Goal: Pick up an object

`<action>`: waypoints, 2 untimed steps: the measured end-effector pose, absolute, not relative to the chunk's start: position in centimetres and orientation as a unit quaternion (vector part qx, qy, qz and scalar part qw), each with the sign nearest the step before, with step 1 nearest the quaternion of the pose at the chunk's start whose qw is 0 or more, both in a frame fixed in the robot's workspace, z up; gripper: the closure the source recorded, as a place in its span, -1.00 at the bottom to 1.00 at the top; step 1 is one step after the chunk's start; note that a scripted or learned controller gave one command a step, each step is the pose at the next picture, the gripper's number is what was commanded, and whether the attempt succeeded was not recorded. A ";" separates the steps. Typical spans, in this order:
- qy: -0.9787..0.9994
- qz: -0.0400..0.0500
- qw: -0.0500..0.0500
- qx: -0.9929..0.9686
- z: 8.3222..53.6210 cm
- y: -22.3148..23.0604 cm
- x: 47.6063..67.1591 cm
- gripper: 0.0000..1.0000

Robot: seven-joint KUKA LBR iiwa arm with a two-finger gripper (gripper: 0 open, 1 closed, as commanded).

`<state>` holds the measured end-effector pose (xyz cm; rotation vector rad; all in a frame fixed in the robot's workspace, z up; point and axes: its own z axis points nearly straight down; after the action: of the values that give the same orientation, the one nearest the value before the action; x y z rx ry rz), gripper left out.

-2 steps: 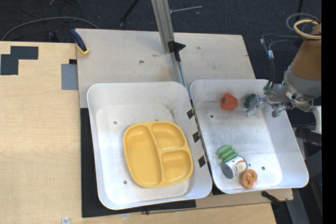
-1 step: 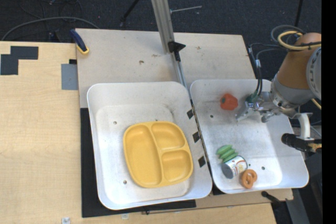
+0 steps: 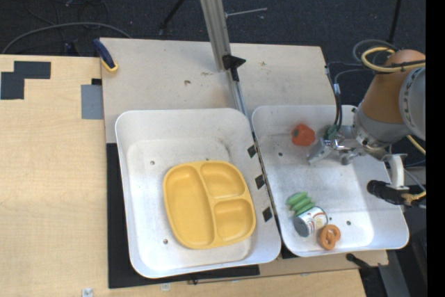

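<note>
Left bin (image 3: 139, 149): a yellow divided plate (image 3: 208, 204) with three compartments is lying flat in the lower middle of this shallow white tray. A grey metal post (image 3: 217, 17) is rising from the bench behind the seam between the two bins.

Right bin (image 3: 389, 236): a red pepper-like toy (image 3: 302, 135) is sitting near the far wall. A green pod-shaped item (image 3: 300, 202) is lying toward the near edge, touching a small tin can (image 3: 310, 221) on its side; an orange pretzel-shaped piece (image 3: 329, 236) is resting just beside the can.

Arm (image 3: 389, 104): reaching in from the right, it is positioning the gripper (image 3: 334, 147) low over the bin floor, just right of the red toy. The fingers are spreading apart with nothing between them.
</note>
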<state>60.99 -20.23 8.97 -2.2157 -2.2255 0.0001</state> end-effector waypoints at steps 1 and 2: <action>-0.710 -0.002 -0.001 -0.705 10.2 -20.2 61.1 1.00; -0.708 -0.001 -0.002 -0.706 16.4 -20.3 61.9 1.00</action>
<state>61.88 -20.27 16.37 -2.2221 -2.2265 -0.0030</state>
